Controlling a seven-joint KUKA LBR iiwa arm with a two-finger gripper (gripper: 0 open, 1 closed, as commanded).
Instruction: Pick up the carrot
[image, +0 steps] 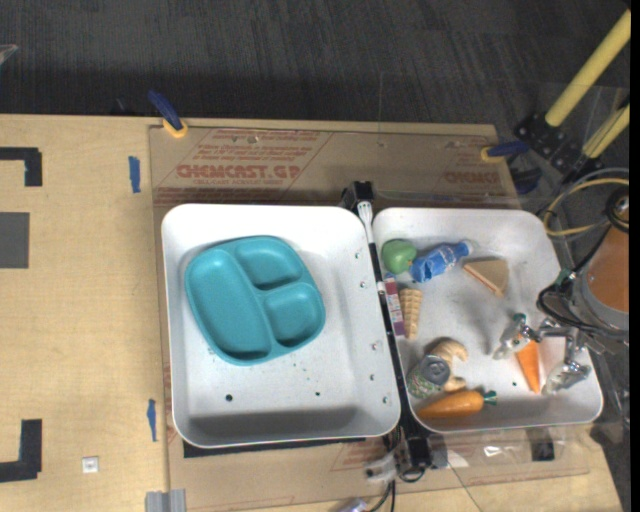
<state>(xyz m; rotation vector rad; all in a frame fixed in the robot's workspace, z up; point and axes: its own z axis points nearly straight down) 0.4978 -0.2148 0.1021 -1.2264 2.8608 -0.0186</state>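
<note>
The carrot (452, 404), orange with a green stem end pointing right, lies along the front wall of the right bin (520, 222). My gripper (541, 352) hangs over the bin's right side, up and to the right of the carrot and not touching it. Its fingers (513, 335) stand apart. A small orange tapered piece (528, 367) lies between them, close to the left finger, with a gap to the right one.
The right bin also holds a green ball (398, 254), a blue bottle (440, 260), a tan wedge (487, 273), a cone (411, 308), a bun (448, 350) and a can (430, 375) just above the carrot. A teal divided plate (255, 297) sits in the left bin (200, 400).
</note>
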